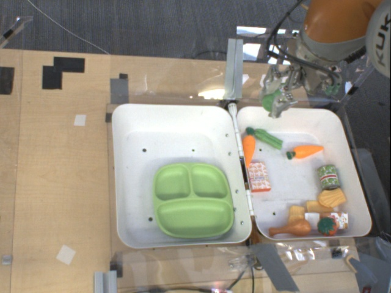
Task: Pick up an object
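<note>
The pale wooden bench (55, 188) fills the left and lower frame, with black square marks at its upper left. On it sit two shallow white plastic bins side by side: the left bin (131, 163) in the centre and the right bin (342, 139) toward the right edge.

The grey arm with its orange band (333, 11) enters at the upper right corner; letters "KU" show on the grey casing at the frame's right edge. Its two-finger gripper (278, 99) hangs over the upper left rim of the right bin, and whether it is released or clenched cannot be told; nothing is visible between its tips.

In the left bin lies a light green three-compartment plastic tray (192, 200), lower centre.

The right bin holds the toys, all below the gripper in the frame. Nearest, just below it, lies a dark green toy cucumber (266, 138), with an orange toy carrot (248, 148) by the dividing wall and a second orange carrot with a green top (305, 152) to the right. A small red-and-white printed carton (258, 177) lies below the first carrot; its print is too small to read. Further right stands a green-labelled can (328, 177), label unreadable. In the lower right corner cluster a yellow ridged biscuit-like piece (332, 198), a brown drumstick-shaped toy (292, 227) and a red-and-green round toy (328, 225).
</note>
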You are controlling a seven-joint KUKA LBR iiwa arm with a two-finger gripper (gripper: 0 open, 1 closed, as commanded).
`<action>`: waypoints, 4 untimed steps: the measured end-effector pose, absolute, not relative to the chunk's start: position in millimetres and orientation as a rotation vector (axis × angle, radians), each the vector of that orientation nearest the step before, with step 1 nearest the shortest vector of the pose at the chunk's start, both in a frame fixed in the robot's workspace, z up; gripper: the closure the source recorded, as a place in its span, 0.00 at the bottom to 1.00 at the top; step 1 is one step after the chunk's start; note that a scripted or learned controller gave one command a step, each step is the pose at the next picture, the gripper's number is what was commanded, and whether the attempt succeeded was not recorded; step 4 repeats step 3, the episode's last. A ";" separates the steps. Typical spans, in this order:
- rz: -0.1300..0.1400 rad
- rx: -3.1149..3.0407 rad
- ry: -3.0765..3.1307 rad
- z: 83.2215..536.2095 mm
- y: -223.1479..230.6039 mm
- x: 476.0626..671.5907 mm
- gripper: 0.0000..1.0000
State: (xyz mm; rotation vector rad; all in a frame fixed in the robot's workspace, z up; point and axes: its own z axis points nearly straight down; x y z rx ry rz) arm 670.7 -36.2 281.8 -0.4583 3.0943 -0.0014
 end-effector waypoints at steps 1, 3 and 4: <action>0.002 -0.417 3.108 237.9 -34.1 619.9 1.00; 0.001 -0.360 3.110 243.7 -13.3 670.4 1.00; 0.001 -0.360 3.110 243.7 -13.3 670.4 1.00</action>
